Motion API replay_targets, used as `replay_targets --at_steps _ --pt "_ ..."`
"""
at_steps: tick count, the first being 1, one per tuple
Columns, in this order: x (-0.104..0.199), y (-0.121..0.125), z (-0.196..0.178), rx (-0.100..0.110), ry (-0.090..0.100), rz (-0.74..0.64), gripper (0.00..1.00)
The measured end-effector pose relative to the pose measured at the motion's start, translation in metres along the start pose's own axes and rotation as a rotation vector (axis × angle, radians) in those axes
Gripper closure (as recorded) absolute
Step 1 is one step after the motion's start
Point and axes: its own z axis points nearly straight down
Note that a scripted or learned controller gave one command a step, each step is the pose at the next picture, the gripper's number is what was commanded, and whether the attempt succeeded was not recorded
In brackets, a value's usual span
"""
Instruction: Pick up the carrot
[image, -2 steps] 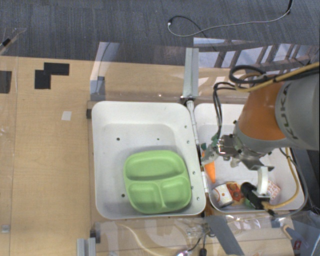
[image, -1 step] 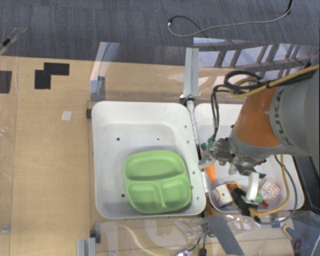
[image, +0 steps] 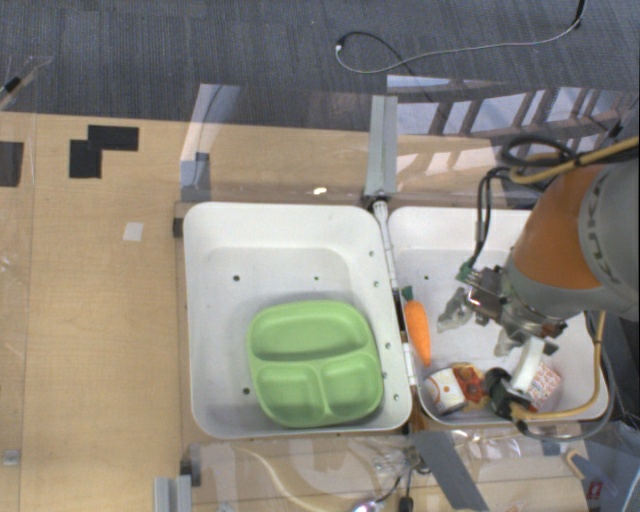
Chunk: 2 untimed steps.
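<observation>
claw (image: 497, 318) hovers over right bin (image: 440, 235), just beside carrot (image: 418, 331).

A robotics lab: wooden bench (image: 90, 330), two white bins (image: 215, 300), loose cables (image: 400, 60) on grey carpet.

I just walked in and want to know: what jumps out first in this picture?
The bright green divided plate in the left bin stands out first. Next comes the orange carrot, lying along the left wall of the right bin. The big grey and orange arm leans over that bin.
</observation>
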Motion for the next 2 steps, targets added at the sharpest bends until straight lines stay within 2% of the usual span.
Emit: replay_targets --at_steps 1,2 --pt "0.059 0.04 0.0 0.001 -0.001 -0.059 0.0" --pt "0.03 -0.014 0.0 0.001 0.0 -0.438 0.0"
